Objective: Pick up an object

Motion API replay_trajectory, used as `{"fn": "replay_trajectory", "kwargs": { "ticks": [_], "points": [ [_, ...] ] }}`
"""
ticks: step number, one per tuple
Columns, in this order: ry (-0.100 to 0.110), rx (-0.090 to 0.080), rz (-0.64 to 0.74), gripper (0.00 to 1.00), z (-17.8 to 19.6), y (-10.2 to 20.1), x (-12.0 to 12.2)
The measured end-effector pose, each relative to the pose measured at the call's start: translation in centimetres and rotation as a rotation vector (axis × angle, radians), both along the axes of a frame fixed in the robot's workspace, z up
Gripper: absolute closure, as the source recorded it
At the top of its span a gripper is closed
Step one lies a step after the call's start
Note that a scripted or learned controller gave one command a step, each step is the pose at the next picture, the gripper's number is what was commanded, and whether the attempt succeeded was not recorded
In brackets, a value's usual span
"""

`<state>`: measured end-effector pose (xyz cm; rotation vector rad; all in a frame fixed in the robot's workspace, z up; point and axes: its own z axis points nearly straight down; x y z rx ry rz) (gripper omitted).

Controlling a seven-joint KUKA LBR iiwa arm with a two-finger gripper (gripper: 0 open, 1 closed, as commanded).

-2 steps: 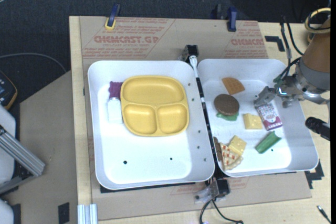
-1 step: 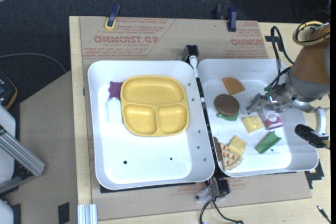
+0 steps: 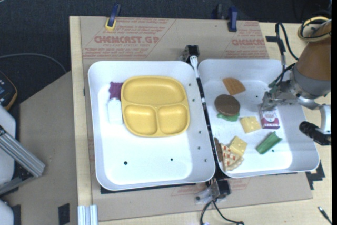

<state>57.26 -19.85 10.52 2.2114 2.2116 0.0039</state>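
Note:
In the right bin (image 3: 295,163) lie several toy foods: a tan bread slice (image 3: 233,85), a brown burger (image 3: 227,106), a yellow cheese square (image 3: 250,124), a purple and white packet (image 3: 270,121), a green pickle (image 3: 268,143) and a waffle piece with a cheese wedge (image 3: 231,151). My gripper (image 3: 270,103) reaches in from the right and hangs low over the bin, directly above the far end of the packet. From this angle the wrist hides where its tips meet the packet.
The left bin (image 3: 147,166) holds a yellow divided plate (image 3: 155,105), with a purple item (image 3: 115,89) and a white item (image 3: 114,110) at the plate's left side. The bins' shared wall (image 3: 202,113) runs between them. Clamps (image 3: 111,18) sit on the board's far edge.

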Motion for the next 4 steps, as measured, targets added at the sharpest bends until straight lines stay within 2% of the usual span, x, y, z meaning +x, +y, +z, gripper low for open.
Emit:
{"fn": "replay_trajectory", "kwargs": {
  "ticks": [2, 3, 4],
  "points": [
    [0.003, 0.004, 0.001, 1.0, 11.5, -1.0, 0.3],
    [0.014, 0.01, 0.004, 1.0, 10.7, 4.1, 0.1],
    [0.013, 0.012, 0.006, 1.0, 12.3, 9.6, -0.9]
  ]
}}
